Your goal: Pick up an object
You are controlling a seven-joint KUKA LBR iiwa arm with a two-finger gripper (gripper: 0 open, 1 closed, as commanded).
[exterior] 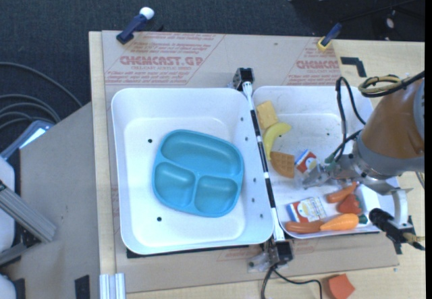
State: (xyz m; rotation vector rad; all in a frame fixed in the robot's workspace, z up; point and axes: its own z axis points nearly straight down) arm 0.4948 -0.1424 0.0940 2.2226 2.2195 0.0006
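From the overhead camera, you see the grey arm with its orange band reaching in from the right over the right-hand shallow white bin. The two-finger gripper is low in the middle of that bin, and you cannot tell here whether it is apart, together or clamped on anything, because the wrist and cabling hide it.

The candidate objects all lie in this right bin. Just left of the gripper, touching or nearly so, sits a small red, white and blue carton, and beside that a flat tan cracker-like square. Judged from this, the carton is the nearest thing to grasp; it lies toward the bin divider from the claw.

Farther up the bin you have a yellow banana, its long axis slanting from upper right to lower left, and above it a yellow-orange block.

On the near side, an orange carrot lies along the front wall, long axis roughly left-right, with a white printed packet just behind it and some red pieces under the wrist. These crowd the space, so a closing motion may well nudge a neighbour.

The left white bin holds a blue three-compartment plastic tray, well apart from the arm.
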